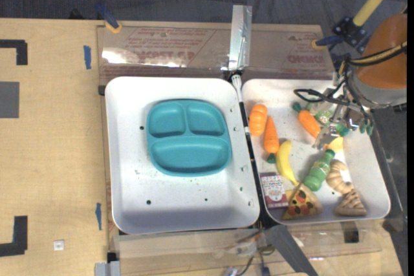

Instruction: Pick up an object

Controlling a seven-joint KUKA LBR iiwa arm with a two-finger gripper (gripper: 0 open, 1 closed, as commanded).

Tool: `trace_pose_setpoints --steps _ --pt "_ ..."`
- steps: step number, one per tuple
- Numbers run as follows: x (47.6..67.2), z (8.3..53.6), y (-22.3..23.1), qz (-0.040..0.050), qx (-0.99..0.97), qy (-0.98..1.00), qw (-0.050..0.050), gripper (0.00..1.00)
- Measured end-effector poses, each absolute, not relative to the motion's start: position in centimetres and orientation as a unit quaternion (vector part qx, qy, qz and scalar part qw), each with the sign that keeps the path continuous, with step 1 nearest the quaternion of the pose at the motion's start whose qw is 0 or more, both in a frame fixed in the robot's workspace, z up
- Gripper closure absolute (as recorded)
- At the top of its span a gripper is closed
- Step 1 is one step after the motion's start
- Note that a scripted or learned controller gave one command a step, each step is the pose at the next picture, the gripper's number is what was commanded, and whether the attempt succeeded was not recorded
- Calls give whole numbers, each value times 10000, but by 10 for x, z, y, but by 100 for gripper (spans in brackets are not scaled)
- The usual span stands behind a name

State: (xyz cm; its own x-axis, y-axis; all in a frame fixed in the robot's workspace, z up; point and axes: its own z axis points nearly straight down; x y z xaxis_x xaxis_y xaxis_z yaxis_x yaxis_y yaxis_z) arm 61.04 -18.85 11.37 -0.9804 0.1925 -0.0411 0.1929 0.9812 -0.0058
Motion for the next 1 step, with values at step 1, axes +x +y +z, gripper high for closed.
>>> trace_pose_setpoints --steps 1 --pt "613 88 -183 1 1296 9915 47 0"
